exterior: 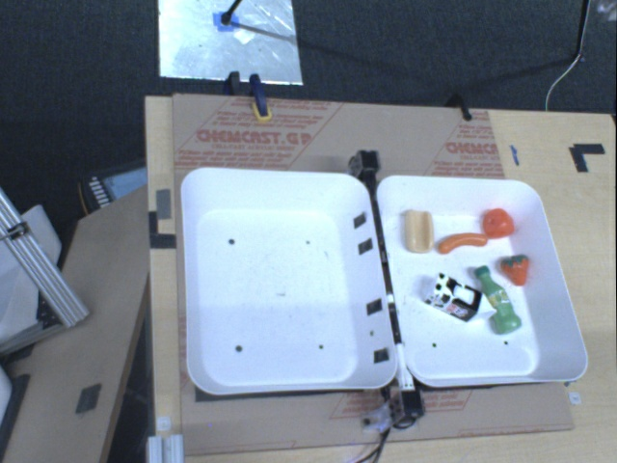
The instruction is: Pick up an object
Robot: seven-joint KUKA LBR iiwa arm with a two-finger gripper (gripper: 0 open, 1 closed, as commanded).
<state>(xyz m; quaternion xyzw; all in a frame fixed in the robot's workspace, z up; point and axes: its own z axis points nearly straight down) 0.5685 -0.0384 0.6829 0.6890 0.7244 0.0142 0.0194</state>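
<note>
The right bin [554, 287] holds several small toy items. A tan bread-like block [416, 231] lies near its upper left. To the right of it lies an orange sausage-shaped piece [461, 242], and a round orange-red fruit [497, 223] sits by the far wall. A small red-orange piece with a green top [515, 269] rests near the right wall. A green bottle [498, 301] lies tilted beside a black-and-white object [453, 297].
The left bin [270, 283] sits beside the right one, joined by a row of black clips [371, 278]. Both rest on a cardboard sheet [289, 133] on the bench. A shiny foil square [229, 25] lies behind on the dark floor. Metal framing [34, 268] stands at far left.
</note>
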